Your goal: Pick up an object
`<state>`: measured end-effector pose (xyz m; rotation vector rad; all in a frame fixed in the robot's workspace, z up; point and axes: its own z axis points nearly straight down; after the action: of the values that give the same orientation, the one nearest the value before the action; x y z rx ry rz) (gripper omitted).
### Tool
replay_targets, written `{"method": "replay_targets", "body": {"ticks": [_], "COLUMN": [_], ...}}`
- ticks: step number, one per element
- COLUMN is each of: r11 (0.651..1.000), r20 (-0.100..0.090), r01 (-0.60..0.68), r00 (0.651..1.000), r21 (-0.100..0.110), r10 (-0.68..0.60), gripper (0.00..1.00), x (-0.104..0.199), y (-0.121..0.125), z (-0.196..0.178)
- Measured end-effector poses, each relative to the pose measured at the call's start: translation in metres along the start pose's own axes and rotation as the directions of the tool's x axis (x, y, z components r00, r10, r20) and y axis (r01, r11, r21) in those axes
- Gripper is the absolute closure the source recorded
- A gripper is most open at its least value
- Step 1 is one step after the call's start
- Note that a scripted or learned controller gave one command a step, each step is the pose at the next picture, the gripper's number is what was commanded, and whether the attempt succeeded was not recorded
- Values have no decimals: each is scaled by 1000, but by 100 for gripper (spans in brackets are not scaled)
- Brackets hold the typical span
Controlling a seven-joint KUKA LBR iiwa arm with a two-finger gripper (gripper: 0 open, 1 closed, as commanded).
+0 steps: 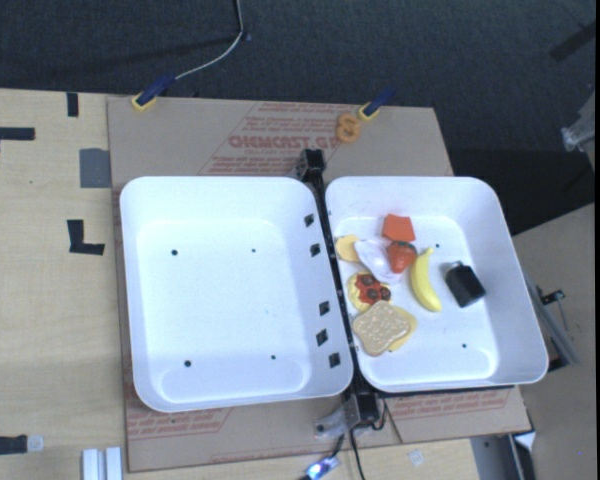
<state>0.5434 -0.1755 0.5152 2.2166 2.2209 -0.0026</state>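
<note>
The right bin holds several toy foods. A yellow banana lies near its middle, with a black block just to its right. An orange-red block sits toward the back, and a red strawberry-like piece lies in front of it beside a white piece. A small round pizza-like piece and a slice of toast lie near the bin's left wall. A yellow slice rests against that wall.
The left bin stands beside the right one on a cardboard sheet. An orange ring and blue clips lie at the cardboard's far edge. A cable runs across the dark floor behind.
</note>
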Motion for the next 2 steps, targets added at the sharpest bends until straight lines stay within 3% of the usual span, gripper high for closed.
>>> {"method": "replay_targets", "body": {"ticks": [1, 2], "r11": [1000, 1000], "r20": [-4, -1], "r01": [2, -6], "r00": [1000, 1000], "r21": [-1, 1], "r10": [-2, 6], "gripper": [100, 100], "x": [46, -31], "y": [-62, -46], "z": [-15, -20]}}
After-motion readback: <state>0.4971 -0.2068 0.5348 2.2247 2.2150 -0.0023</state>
